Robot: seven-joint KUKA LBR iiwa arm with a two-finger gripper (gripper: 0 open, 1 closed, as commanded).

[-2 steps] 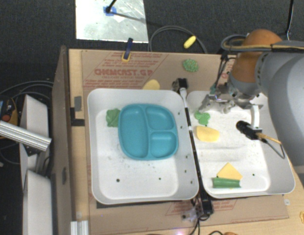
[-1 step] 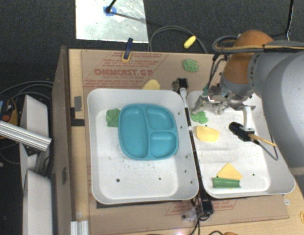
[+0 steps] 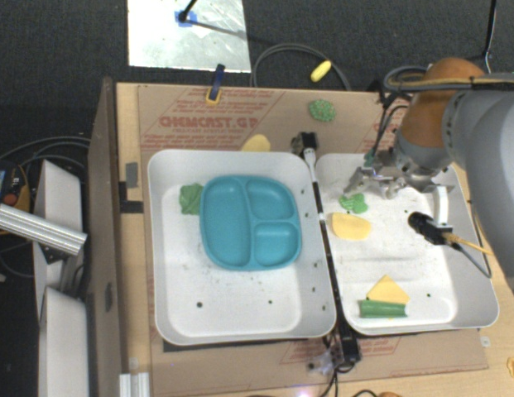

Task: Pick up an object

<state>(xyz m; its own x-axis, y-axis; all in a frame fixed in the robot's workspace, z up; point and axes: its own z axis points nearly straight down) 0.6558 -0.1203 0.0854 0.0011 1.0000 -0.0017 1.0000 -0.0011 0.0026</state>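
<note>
**A:** Where is the claw (image 3: 362, 186) hanging?

**B:** It is hovering low over the far left corner of the right bin (image 3: 430, 267). Its tip is sitting just above a small green piece (image 3: 353, 204), which I am taking as the likeliest target.

**A:** Is it gripping anything?

**B:** I am seeing nothing held in it. How far open it is I cannot tell, because the metal is blurring together from this angle.

**A:** What is lying close by?

**B:** A yellow round piece (image 3: 350, 226) is lying just beside the green one, on the near side and almost touching it. A yellow wedge (image 3: 388, 289) and a green stick (image 3: 382, 308) are lying together at the near edge, well apart from the claw.

**A:** What is worrying you?

**B:** The green piece is sitting near the bin's left wall, so a descent that is drifting left may be striking the wall. It also looks small and low, so the claw may be closing over it or nudging it aside. And if the claw is coming down slightly toward us, it may be pinching the yellow round piece too.
</note>
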